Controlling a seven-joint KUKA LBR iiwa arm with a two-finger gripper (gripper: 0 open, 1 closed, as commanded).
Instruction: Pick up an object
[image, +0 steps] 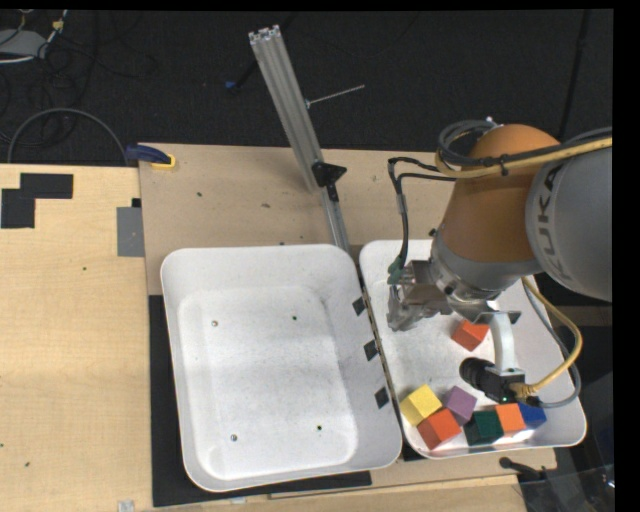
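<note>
Gripper of the grey arm hangs low in the right bin, close to its left wall and about midway along it. From this slanted view above the bench it cannot be told whether the claw is wide or narrow. The arm's orange band bulks over the bin's far end.

The blocks to be picked all lie in the right bin. A lone orange block sits tilted just right of the gripper, partly under the wrist and apart from the rest. Six more crowd the near end. The yellow block is nearest the left wall, with the purple block just beside it on the right. The red block sits in front of those two, touching or nearly touching the yellow one. Along the near-right rim run the green block, a second orange block and the blue block, packed close together.

The left bin lies alongside, its right edge meeting the right bin, with three black clips spaced along that shared edge. A metal rail slants down from the top of the view toward the gap between the bins. A blue and yellow clamp grips the bench's far-left corner, and black patches mark the pale board at far left.
</note>
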